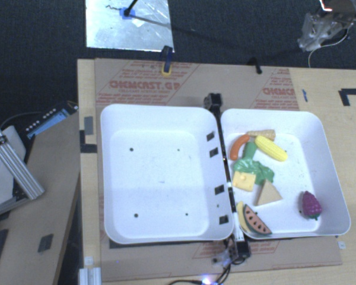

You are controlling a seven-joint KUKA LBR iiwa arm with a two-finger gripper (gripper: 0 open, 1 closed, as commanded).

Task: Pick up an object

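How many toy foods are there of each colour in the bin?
Yellow: 2, corn, cheese block
Orange: 1, sausage
Green: 1, leafy piece
Tan: 2, wedge, biscuit
Purple: 1, grapes
Red and green: 1, watermelon slice
Total: 8

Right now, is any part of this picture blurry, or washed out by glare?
In the camera view, the gripper at top right looks blurred; the silvery sheet at top shows pale glare; the left bin is bright white with soft shadow at its walls; the toy food looks fairly sharp.
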